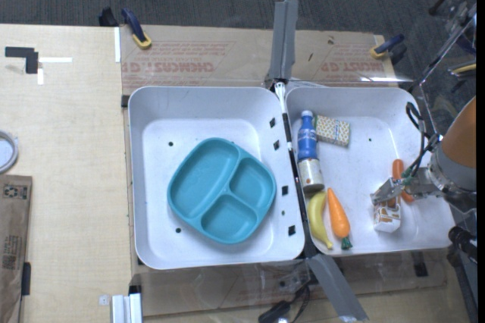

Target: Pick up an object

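Carton (387,217), a little white one with red-brown print, sits toward the right side of the right bin (364,98), close to its front edge. The gripper (389,191) is right on top of it, coming in from the right. Honestly can't tell if the fingers are open or closed from this angle, it's all a bit of a blur of metal there. Just past the gripper there's a small orange thing (398,168), maybe a little carrot, hard to say.

Along the left wall of that same bin you've got a blue bottle (306,136) lying flat, then a can (311,173) right below it, then a banana (317,217) and a carrot (338,217) side by side down at the front left corner. A speckled sponge (333,130) lies next to the bottle near the back.

Left bin (151,162) has a blue divided plate (221,189) sitting pretty much in the middle.
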`<state>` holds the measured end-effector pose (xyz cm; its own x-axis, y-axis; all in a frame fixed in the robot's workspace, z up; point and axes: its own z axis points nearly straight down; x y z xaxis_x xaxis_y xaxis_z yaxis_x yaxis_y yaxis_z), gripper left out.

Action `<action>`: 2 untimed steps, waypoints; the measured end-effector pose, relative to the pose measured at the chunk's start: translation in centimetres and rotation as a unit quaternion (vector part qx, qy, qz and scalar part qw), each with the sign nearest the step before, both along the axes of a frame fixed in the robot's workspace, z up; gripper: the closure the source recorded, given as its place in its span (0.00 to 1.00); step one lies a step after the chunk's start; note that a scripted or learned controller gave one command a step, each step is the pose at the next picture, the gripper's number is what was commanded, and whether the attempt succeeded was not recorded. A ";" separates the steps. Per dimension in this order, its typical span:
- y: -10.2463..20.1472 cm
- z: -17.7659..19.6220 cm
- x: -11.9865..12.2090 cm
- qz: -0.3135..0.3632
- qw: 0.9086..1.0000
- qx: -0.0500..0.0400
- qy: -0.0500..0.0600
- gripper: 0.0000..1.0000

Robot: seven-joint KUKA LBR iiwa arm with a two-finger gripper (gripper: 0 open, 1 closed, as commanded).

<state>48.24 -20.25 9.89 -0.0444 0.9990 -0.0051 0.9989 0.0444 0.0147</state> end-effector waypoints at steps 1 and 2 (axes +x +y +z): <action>0.0 0.7 -0.1 -0.002 1.000 0.000 0.002 1.00; 6.4 15.0 -0.4 -0.129 0.992 0.002 0.008 1.00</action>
